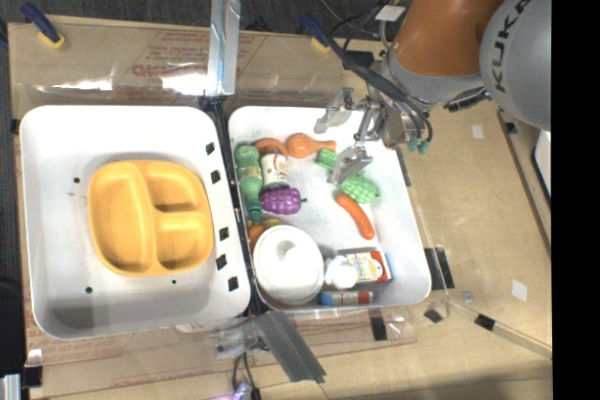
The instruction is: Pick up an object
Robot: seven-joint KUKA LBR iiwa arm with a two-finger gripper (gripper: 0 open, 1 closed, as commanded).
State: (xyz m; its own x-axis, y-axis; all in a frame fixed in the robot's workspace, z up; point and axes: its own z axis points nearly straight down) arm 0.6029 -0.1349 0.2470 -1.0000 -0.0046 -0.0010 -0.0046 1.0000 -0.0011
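Observation:
My gripper [342, 143] hangs over the upper right part of the right bin [403, 229], open, its two metal fingers [332, 117] spread apart with nothing held between them. Just below and left of it lie a small green piece [325, 156] and an orange pear-shaped toy [302, 145]. A bumpy green toy [362, 190] sits under the lower finger, with an orange carrot [357, 214] beside it. Purple grapes [281, 199], a small can [273, 169] and a green bottle [248, 175] lie along the bin's left side.
A white bowl [289, 263], a small carton [364, 267] and a marker [344, 298] fill the right bin's near end. The left bin [56, 136] holds a yellow divided tray [150, 215]. The arm's orange band [448, 19] looms at the upper right.

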